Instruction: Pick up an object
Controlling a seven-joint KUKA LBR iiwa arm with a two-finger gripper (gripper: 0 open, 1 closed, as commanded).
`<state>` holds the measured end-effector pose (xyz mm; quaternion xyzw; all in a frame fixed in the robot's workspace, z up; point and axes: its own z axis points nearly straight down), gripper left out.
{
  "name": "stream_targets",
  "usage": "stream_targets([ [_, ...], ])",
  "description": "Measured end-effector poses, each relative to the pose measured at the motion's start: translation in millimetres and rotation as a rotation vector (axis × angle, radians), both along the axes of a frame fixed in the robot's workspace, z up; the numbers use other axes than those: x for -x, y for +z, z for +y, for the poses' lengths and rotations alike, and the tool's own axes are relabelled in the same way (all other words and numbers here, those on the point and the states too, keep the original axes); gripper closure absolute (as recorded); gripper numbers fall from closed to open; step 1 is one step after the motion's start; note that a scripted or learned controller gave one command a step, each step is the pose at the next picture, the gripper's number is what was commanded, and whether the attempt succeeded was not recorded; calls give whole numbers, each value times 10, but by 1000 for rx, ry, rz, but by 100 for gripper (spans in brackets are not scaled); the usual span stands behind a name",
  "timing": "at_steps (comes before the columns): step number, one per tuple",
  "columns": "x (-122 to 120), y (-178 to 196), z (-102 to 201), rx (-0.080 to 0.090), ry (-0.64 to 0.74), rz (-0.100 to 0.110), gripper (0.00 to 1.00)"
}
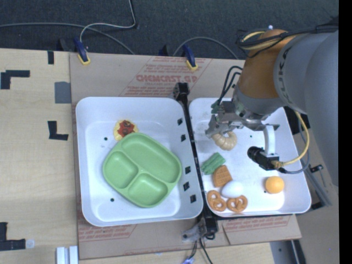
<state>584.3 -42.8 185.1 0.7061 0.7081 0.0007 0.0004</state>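
My gripper [223,130] reaches down into the right bin [297,202], right over a beige croissant-like pastry [225,142] near the bin's upper left. The fingers touch or straddle the pastry's top. Below it lie a green leafy piece [212,162], a tan cracker [222,176], a white egg [234,189], two pretzels [226,202] and an orange ball [274,185].
The left bin [91,114] holds a green divided plate [142,169] and a small pizza-like piece [125,128]. A black cable fitting [263,157] hangs off the arm over the right bin. Blue clamps [82,53] hold the cardboard at the back.
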Motion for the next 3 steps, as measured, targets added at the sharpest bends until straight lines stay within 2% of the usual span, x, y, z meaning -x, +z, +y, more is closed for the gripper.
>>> stream_targets([
  [1,227,646,585,0,0,1,100],
  [2,68,382,883,1,-1,4,100],
  [3,77,356,409,2,-3,3,100],
])
